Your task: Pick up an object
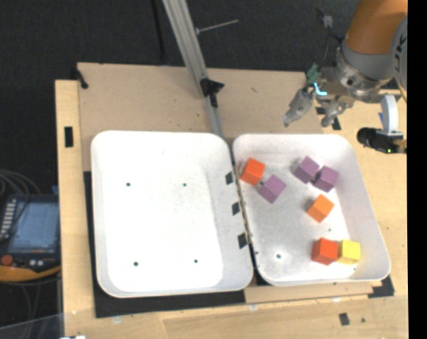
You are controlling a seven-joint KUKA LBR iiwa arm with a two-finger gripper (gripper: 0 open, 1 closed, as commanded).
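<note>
- The claw (314,113) hangs above the bare wooden bench (270,97), just beyond the far rim of the right shallow white plastic bin (365,189); its two fingers are spread apart with nothing between them.
- Nearest the claw, below it, two purple cubes (307,168) (326,179) sit touching.
- Below and to its left lie an orange cube (253,171) and a third purple cube (273,188), close together.
- Farther below, a second orange cube (320,207) sits alone.
- Farthest from the claw, a red-orange cube (326,251) touches a yellow cube (350,251).
- The left white bin (107,210) lies well off to the claw's lower left.
</note>
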